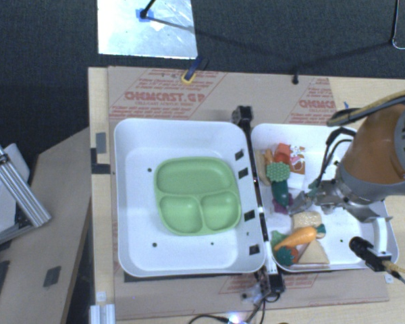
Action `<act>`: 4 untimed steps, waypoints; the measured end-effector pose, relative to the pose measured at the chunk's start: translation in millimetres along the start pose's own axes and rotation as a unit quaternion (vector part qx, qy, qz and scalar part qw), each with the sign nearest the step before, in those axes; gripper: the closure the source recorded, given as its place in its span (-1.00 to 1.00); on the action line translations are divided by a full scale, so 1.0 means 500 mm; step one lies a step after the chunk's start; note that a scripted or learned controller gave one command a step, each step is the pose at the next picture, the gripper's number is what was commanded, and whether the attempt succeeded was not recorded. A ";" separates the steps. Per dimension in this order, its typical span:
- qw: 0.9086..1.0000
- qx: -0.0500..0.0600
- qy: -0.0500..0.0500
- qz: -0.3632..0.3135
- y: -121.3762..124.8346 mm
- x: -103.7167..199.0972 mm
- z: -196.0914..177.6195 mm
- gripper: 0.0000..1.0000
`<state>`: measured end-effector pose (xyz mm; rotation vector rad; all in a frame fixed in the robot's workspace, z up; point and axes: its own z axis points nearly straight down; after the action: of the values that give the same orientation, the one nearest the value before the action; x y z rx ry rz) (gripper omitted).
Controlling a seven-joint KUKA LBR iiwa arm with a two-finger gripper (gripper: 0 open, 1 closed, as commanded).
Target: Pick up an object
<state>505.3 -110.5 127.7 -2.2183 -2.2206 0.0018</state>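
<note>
The right bin holds several toy foods. A green broccoli lies next to a red-orange piece and a white card. Below them is a dark teal and purple piece. Nearer the front lie a bread slice, an orange carrot and a beige wedge. My gripper is low over the middle of this bin, just right of the teal piece and above the bread slice. The arm's orange band rises behind it.
The left bin contains a green divided tray. A black divider runs between the bins. A black part of the arm hangs over the right bin's front right corner. Cardboard lies under both bins.
</note>
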 end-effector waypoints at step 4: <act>1.000 -0.005 -0.001 -0.002 0.011 0.010 -0.145 1.00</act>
<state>510.9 -105.5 200.1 -2.2207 -2.2300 -0.0059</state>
